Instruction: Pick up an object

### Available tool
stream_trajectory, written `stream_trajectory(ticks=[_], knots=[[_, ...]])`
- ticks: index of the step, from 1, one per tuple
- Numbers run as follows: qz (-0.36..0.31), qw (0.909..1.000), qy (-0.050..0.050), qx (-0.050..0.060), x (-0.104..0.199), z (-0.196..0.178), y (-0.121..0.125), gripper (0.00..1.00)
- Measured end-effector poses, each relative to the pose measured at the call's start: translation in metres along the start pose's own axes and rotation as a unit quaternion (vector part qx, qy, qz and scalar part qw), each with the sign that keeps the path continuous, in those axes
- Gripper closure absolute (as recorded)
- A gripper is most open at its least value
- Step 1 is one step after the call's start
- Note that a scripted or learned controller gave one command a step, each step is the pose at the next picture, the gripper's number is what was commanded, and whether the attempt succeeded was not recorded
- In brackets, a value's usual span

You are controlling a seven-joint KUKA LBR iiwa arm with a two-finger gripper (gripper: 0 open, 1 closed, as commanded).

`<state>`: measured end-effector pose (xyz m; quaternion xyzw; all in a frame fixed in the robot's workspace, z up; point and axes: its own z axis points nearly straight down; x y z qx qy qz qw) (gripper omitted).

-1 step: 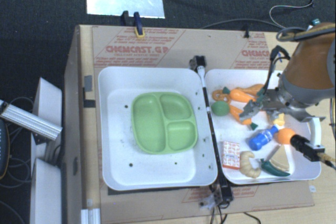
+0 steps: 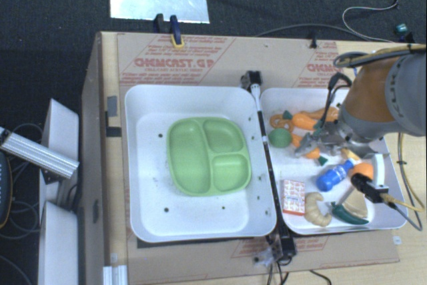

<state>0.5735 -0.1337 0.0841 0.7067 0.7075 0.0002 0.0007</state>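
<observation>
Beside a round green ball (image 2: 280, 137), metal jaws (image 2: 308, 145) touch orange plastic (image 2: 308, 153).

Grey rounded arm (image 2: 405, 93) with a broad orange band; the dark metal end effector (image 2: 313, 142) looks blurred.

green divided plate (image 2: 208, 155), left bin (image 2: 143, 143)

sectioned plate (image 2: 209, 155) in left bin (image 2: 147, 143); toys in right bin (image 2: 393, 220).
</observation>
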Motion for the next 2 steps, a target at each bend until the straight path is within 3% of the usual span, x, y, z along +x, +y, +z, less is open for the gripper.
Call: stream_trajectory(ticks=[1,2], knots=[[-0.001,1.0,0.0,-0.001,0.0,-0.011,0.001,1.0],[-0.002,1.0,0.001,-0.002,0.076,-0.102,0.03,1.0]])
